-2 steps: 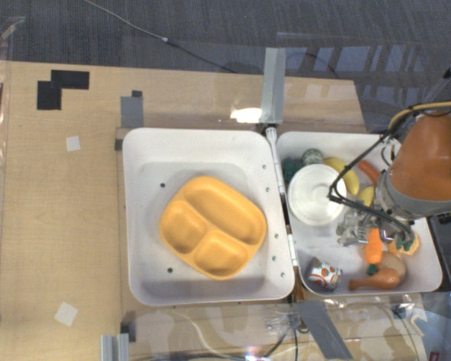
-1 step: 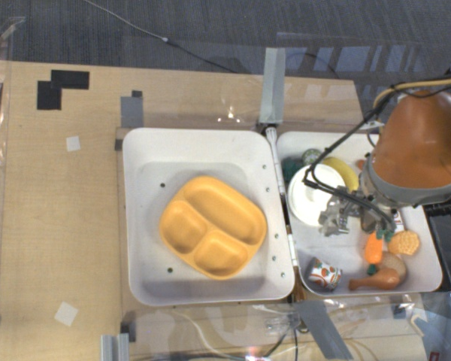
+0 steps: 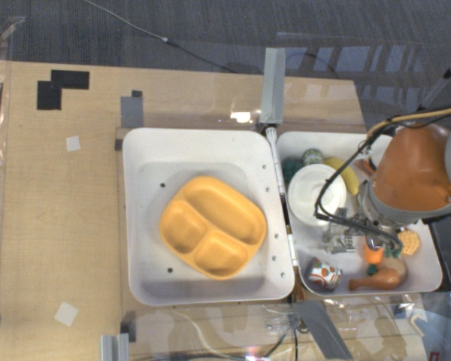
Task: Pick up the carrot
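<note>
While the arm (image 3: pixel 417 173) is reaching in from the right over the right bin (image 3: pixel 434 278), its gripper (image 3: pixel 361 241) is hanging low above the bin's near half, and the carrot (image 3: pixel 373 255), a small orange piece with a green top, is lying just beside the gripper on its near right side. Whether the fingers are parted or closed cannot be told, as the metal parts are blurring together from above, and nothing is visibly sitting between them. A round waffle-patterned cracker (image 3: pixel 409 242) is lying just to the right of the carrot, and a brown drumstick (image 3: pixel 377 279) is lying just in front of it, near the bin's front wall. A small painted cup (image 3: pixel 324 274) is resting at the front left corner. A white plate (image 3: pixel 316 194) and a yellow banana (image 3: pixel 345 174) are occupying the far half, partly under the arm's cables. In the left bin (image 3: pixel 146 277), a yellow divided tray (image 3: pixel 213 226) is sitting well apart from all this.
</note>
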`<state>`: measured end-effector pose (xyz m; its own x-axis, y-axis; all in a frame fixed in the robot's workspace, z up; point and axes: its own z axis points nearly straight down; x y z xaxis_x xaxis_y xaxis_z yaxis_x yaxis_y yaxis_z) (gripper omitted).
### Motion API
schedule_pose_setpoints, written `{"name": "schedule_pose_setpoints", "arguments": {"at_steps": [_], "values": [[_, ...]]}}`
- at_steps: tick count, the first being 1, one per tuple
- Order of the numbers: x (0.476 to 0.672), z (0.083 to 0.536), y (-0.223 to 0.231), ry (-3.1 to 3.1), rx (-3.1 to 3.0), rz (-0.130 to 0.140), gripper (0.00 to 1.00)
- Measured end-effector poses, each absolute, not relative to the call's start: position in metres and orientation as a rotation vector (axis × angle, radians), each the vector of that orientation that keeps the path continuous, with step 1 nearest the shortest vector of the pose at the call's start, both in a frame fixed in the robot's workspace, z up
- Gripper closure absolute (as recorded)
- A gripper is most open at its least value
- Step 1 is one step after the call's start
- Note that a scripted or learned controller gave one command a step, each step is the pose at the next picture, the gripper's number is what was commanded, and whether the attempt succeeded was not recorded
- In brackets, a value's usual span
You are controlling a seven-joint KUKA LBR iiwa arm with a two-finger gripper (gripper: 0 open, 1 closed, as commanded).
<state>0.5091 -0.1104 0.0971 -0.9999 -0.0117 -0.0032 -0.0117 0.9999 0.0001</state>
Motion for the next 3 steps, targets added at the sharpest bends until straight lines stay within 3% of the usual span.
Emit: {"name": "schedule_pose_setpoints", "arguments": {"at_steps": [1, 2, 3], "values": [[0.581, 0.299, -0.136, 3.119, -0.059, -0.007, 1.00], [0.595, 0.434, -0.208, 3.122, 0.097, -0.008, 1.00], [0.542, 0.245, -0.205, 3.140, 0.032, 0.002, 1.00]]}}
